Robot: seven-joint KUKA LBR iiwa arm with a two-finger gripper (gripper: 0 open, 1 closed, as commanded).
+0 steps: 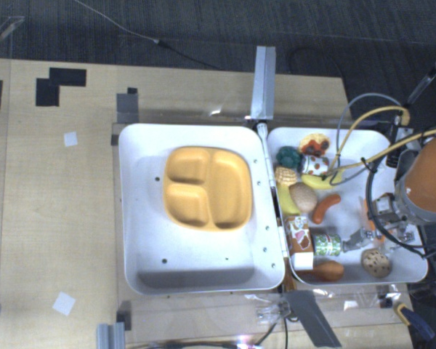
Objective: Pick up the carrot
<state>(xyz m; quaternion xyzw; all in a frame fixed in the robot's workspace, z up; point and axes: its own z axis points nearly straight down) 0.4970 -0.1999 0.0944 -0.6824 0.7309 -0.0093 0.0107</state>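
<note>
Nearest, along the front wall of the right bin, lie an orange-brown oval piece and a speckled cookie. Just behind them a small green can lies on its side next to a red-and-white carton. The end effector hangs over this part of the bin, right of the can and above the cookie, under the grey arm with its orange band. Whether it is wide or narrow cannot be told from here, and nothing is seen in its grasp.

The carrot, a slim orange-red piece, lies in the middle of the right bin, left of the end effector and apart from it. Its long axis runs on a slant, from the lower left up to the upper right. A beige egg-shaped piece touches its left side and a banana lies just behind it. Farther back sit a green broccoli and some red berries.

In the left bin on the desk rests a yellow divided plate.
</note>
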